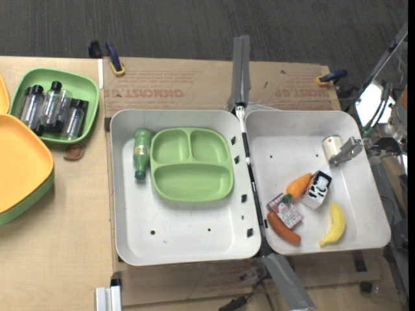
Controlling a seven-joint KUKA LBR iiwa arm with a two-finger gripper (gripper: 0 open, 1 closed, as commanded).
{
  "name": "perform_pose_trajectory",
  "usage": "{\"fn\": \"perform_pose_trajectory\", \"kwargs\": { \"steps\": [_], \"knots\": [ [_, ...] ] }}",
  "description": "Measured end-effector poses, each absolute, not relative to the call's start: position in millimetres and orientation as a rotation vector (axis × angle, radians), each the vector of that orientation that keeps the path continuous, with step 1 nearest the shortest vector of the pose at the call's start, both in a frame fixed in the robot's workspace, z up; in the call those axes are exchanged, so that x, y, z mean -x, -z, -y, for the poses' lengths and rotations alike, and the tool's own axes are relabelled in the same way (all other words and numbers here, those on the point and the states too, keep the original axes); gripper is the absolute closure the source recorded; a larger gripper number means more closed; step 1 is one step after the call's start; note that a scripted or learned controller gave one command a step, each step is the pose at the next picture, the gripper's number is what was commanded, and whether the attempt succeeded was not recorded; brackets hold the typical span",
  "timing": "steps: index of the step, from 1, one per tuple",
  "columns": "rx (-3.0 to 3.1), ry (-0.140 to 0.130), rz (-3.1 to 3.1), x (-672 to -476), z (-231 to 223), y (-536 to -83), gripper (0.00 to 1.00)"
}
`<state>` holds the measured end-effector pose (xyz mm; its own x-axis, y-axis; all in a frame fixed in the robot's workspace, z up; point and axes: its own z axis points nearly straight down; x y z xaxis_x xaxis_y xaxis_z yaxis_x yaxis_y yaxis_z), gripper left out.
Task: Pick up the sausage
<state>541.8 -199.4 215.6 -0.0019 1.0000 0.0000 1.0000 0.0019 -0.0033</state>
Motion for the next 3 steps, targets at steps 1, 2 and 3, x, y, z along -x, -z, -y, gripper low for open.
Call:
{"fn": "perform_pose_trajectory", "kwargs": {
  "steps": [1, 2, 3],
  "knots": [
    [2.216, -0.006, 2.223, -542.0, 200, -224, 1.00],
    [1.865, -0.002, 2.526, -523.1, 157, -182, 1.00],
    [1.869, -0.002, 2.524, -523.8, 158, -191, 1.00]
  ]
}}
